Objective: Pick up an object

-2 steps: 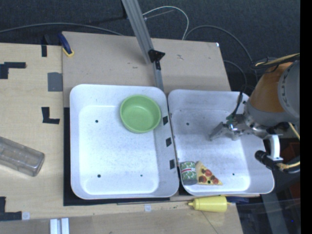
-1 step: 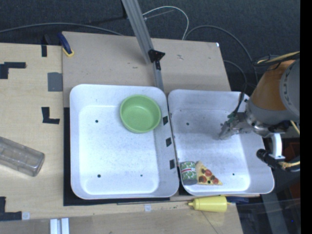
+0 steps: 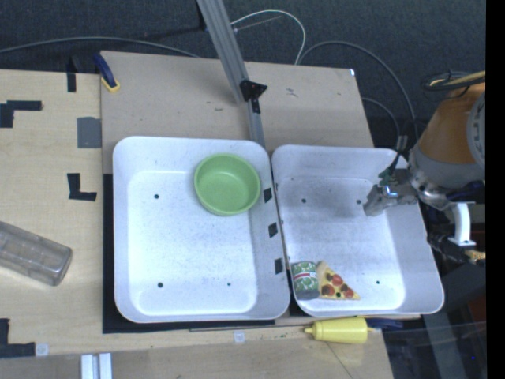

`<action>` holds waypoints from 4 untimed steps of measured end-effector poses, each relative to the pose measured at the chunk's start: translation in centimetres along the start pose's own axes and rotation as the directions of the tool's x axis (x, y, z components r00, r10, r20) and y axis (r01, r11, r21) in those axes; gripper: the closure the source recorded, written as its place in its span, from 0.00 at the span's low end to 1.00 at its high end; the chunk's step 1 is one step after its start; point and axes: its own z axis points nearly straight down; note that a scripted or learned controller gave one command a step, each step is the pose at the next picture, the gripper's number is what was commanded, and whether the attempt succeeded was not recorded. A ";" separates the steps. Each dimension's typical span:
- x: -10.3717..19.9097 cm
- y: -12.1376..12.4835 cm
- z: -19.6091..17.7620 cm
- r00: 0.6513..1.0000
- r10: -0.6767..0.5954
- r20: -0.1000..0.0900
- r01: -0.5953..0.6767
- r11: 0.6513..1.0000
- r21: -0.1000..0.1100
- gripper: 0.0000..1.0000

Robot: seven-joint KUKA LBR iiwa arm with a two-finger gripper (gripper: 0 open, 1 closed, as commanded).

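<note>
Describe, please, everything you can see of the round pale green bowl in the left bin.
The round pale green bowl looks like smooth matte plastic, with a thick rim and a slightly darker, shaded inside. It stands upright, mouth up, with nothing visible in it. It rests on the floor of the left shallow white bin, in the far right corner, close to the wall shared with the other bin. Nothing else touches it.

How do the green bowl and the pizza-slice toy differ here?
The green bowl is round and plain green; the pizza-slice toy is a wedge, yellow with red spots. The bowl sits in the left bin, the slice in the right bin. The bowl looks much bigger. Both lie apart from the gripper.
</note>
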 end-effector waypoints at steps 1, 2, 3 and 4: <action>0.2 0.3 -6.3 1.000 0.000 0.001 0.000 1.000 -0.003 1.00; 0.2 0.4 -11.7 1.000 -0.001 0.001 0.001 1.000 -0.003 1.00; 5.8 1.9 -11.2 1.000 -0.005 -0.002 0.005 1.000 0.002 1.00; 12.0 1.8 -9.9 1.000 -0.006 -0.002 0.006 1.000 0.004 1.00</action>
